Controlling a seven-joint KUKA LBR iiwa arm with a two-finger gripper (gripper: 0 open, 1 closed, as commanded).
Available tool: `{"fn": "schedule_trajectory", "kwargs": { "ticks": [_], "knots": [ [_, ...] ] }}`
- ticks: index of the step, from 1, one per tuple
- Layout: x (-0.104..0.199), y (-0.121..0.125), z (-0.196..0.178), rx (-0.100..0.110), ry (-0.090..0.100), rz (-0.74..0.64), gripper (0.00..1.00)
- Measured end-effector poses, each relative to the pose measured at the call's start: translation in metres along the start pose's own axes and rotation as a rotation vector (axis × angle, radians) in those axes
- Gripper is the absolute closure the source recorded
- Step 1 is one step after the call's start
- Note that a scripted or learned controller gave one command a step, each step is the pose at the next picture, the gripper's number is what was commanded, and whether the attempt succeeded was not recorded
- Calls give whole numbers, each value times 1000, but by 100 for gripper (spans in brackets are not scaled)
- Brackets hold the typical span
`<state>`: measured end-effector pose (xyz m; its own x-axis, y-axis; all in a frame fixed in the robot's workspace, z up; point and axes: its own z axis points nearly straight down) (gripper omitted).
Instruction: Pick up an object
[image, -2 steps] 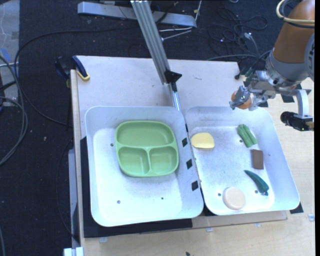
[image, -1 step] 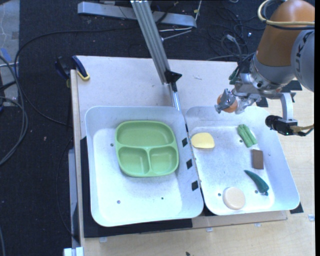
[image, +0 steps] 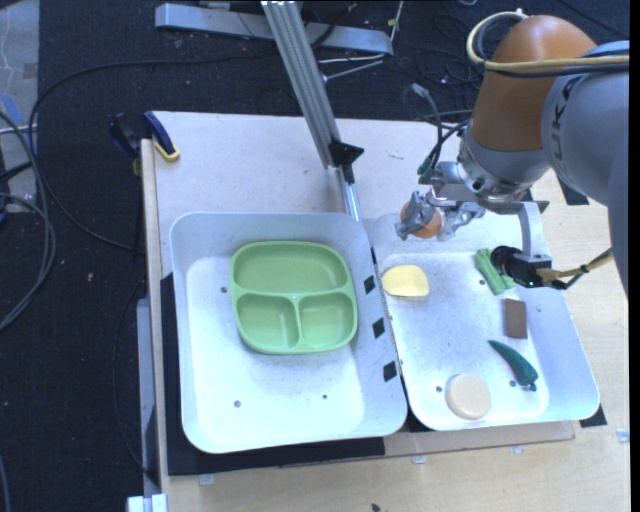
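Dark flooring strewn with black cables surrounds a pale wooden bench (image: 250, 150) that carries two shallow white bins side by side. On the left, the left bin (image: 200, 400) holds a green divided plate (image: 295, 296) with three compartments, lying flat near the bin's middle; bare white floor runs all around it, widest along the near edge. A grey metal pole (image: 310, 85) slants down to the junction between the bins. The right bin (image: 575, 385) is more crowded: a yellow piece (image: 406, 281) near its far left corner, a cream round disc (image: 467, 396) by the near edge, a dark teal curved object (image: 515, 363) just right of the disc, a brown block (image: 515, 319) above it, and a green item (image: 491, 270) toward the far right. The gripper (image: 424, 220) hangs over the right bin's far rim, and a small orange object (image: 426, 226) sits between its fingers, pinched above the bin, just beyond the yellow piece. Open floor lies in the bin's centre.
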<state>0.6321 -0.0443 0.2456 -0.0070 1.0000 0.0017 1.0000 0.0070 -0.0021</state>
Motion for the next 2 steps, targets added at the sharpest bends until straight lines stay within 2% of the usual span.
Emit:
{"fn": "schedule_trajectory", "kwargs": {
  "ticks": [1, 2],
  "knots": [
    [51, -14, 14, 0, -1, 0, 100],
    [103, -17, 5, -3, 0, -1, 100]
  ]
}}
